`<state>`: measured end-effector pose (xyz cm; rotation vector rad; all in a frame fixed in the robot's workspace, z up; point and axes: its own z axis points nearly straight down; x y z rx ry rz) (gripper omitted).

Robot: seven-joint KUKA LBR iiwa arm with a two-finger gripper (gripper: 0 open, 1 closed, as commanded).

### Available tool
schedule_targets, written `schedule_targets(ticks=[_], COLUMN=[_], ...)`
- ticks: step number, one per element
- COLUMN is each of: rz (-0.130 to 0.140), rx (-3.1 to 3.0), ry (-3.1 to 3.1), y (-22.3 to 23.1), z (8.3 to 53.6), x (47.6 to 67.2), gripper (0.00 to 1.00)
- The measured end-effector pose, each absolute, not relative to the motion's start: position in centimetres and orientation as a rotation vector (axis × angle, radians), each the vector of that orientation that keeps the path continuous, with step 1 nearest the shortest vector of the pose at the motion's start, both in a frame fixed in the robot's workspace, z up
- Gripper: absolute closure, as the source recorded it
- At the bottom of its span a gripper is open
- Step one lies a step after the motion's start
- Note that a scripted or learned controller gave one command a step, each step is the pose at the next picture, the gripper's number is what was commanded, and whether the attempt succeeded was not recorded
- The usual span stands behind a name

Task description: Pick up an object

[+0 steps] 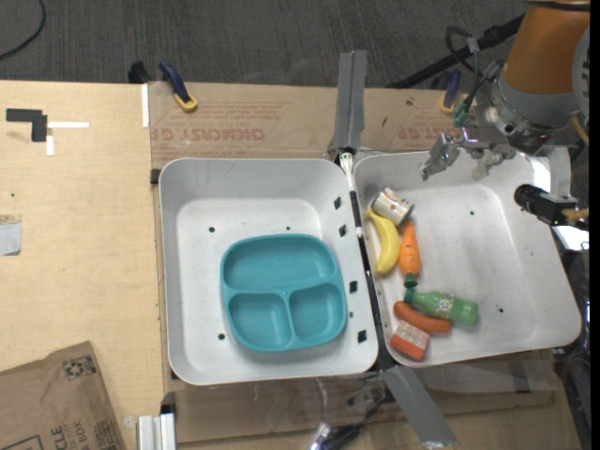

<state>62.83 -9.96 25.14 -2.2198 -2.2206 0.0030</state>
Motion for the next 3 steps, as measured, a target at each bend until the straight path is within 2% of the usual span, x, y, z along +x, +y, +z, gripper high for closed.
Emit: schedule_targets(ticks=[1, 2, 3], rz=[0.005, 0.005, -0.009], rx=[-2.218, -2.219, -2.147], ry=[-2.222, -2.221, -2.300], y=[-10.0, -10.0, -10.0], z=[26.0, 26.0, 10.8], x=[62.9, 62.8, 61.7], gripper=[1.00, 0.00, 0.00])
